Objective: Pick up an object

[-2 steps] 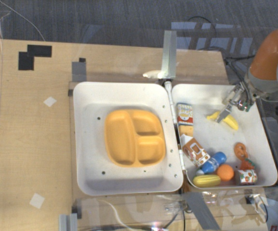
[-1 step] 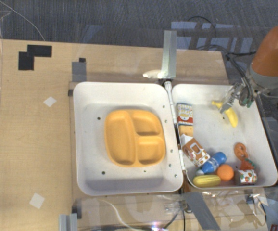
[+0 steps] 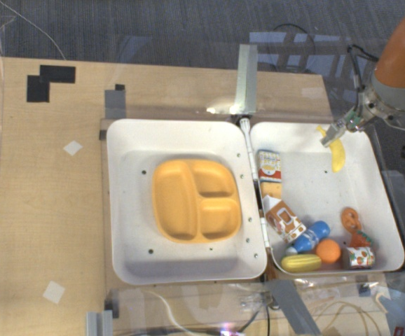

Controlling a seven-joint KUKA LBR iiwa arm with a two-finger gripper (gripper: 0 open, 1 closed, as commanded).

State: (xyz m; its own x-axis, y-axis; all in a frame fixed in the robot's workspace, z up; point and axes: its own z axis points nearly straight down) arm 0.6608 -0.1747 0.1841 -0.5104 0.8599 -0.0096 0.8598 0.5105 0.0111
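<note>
The jaws (image 3: pixel 332 136) hang over the far corner of the right bin (image 3: pixel 392 208), right beside the top end of a yellow banana (image 3: pixel 338 157) lying there, and I cannot tell if they are wide or narrow.
</note>
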